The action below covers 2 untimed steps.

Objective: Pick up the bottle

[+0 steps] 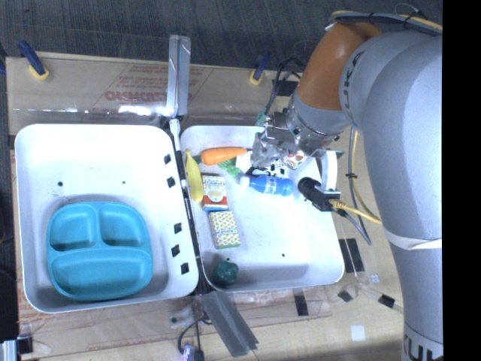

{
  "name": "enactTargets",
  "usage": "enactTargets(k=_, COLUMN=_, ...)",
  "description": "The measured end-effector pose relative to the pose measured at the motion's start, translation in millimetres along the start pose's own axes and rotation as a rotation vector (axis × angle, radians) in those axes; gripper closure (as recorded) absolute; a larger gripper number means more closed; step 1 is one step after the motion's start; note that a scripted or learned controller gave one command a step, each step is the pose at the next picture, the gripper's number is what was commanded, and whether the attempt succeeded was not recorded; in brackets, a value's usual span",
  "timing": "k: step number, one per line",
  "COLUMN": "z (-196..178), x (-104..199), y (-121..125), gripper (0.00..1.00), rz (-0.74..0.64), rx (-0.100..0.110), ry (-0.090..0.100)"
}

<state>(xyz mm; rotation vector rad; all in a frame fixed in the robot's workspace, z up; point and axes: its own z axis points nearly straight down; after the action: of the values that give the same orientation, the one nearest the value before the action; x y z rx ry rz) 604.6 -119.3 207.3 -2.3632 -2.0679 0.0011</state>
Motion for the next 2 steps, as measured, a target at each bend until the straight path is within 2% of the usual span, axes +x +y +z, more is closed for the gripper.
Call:
enactTargets(k=1, z=0, x=0, y=0, gripper=0.00, rz=0.001, rx=0.001, ry=0.000)
enactTargets(k=2, z=116, x=-42, y=-36, gripper=0.00, rz=-0.106, rx=0.003, ry=0.001)
